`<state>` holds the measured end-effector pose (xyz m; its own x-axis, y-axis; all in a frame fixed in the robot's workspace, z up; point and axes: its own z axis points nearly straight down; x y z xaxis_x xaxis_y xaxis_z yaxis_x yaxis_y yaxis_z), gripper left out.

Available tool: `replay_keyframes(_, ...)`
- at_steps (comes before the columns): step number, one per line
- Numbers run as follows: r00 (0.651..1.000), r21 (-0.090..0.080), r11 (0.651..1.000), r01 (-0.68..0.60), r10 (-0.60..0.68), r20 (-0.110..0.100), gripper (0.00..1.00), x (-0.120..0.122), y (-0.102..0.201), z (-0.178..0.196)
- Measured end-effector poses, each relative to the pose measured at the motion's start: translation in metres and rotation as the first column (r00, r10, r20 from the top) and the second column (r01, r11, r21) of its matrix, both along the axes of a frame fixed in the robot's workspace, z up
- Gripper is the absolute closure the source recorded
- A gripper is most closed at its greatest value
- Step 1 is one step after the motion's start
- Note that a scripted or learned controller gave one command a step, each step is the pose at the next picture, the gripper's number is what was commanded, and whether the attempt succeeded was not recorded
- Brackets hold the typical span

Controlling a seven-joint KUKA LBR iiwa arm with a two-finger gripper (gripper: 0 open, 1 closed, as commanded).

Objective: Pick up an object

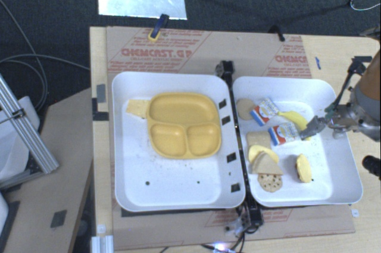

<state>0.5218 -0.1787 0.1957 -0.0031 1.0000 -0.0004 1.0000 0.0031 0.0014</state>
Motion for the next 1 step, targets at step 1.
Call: replay_keyframes(1, 1.0, 0.002, 1.0, 0.004, -0.004, -0.007, 0.0, -0.0376, -0.0042, -0.062)
